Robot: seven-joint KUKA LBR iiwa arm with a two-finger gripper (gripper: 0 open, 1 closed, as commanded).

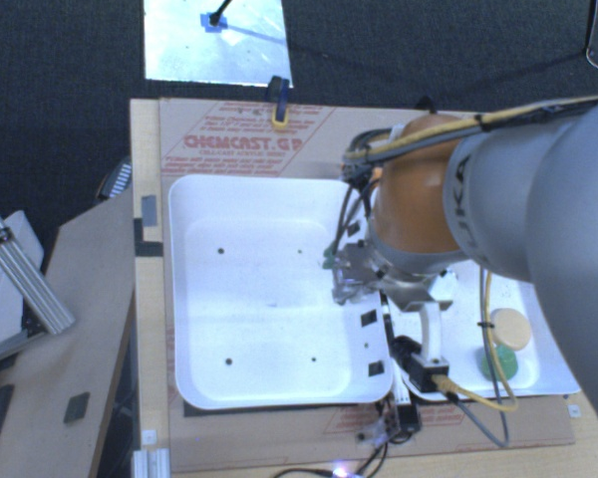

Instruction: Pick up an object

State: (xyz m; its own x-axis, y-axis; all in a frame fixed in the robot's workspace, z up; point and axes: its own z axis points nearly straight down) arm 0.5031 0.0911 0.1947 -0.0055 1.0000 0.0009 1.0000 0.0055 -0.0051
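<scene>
Well to the right of the tool (347,272) as the camera view has it, and somewhat nearer the front edge, lying in the right bin (550,371): a tan disc (509,329) with a green rounded piece (499,363) just beside it, possibly touching, hard to say which. Both down on the bin floor, both apart from the tool, so judged not yet picked up. Closer in, directly under and to the left of the tool, the bare white floor of the left bin (249,287), with the tool poised at that bin's right rim, about where the two bins meet. Cannot tell whether open or closed: tucked beneath the wrist and the orange band (414,202), with dark cable loops crossing in front. Cannot make out anything carried there either. Above and behind the tool, the bulky grey arm (528,187), covering much of the right bin. Farther out, beyond the left bin from the tool, a printed cardboard sheet (244,139) under both bins. Judged early in the task: no grasp made, with approach over a piece, descent, closing and lift all left to do.
</scene>
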